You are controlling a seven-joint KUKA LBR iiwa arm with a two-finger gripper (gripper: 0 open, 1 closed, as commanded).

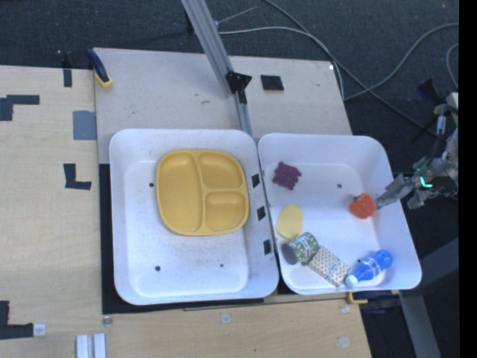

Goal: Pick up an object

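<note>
While we read the bench from left to right, we record the following.

Left bin: we find a shallow white plastic bin [127,200] bearing a yellow three-compartment plastic tray [201,191], lying flat and square to the walls, apparently parked there as a receiving place.

Divider: the two bins touch along their inner rims.

Right bin: a second shallow white plastic bin [328,151] holds the loose stock, scattered well apart so each piece can be approached singly.

Purple item: a small crumpled purple soft object [286,174] lies near the far left corner.

Yellow item: a smooth pale-yellow rounded object [290,220] sits just beside a green printed can-shaped object [302,247].

Packet: a speckled flat rectangular packet [328,265] rests between that can and a blue-and-white plastic bottle-like object [370,268].

Task thing: a small orange block-shaped object [363,206] lies near the bin's right wall.

Gripper: the grey two-finger gripper [384,198] reaches over the right rim, its tip just beside the orange piece; we cannot tell its state.

Judgement: we take this orange piece as the intended pick, not yet secured.
</note>
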